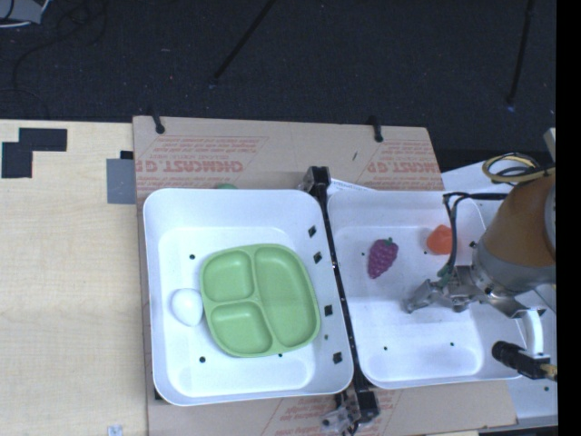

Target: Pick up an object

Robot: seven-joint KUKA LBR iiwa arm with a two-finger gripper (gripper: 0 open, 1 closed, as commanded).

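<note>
From above, the tool (425, 298) hangs low in the right bin (427, 361); its state cannot be told. A purple grape bunch (381, 257) and an orange piece (440, 239) lie nearby. The left bin (172, 216) holds a green divided plate (259, 300) and a white egg (187, 306). The cardboard (272, 157) lettering is too blurred to read.

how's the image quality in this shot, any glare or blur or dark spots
Camera view: the white bins glare slightly, washing out the egg; the background above the bench is near black; the gripper and arm look soft; the green tray and purple grapes read clearly.
</note>
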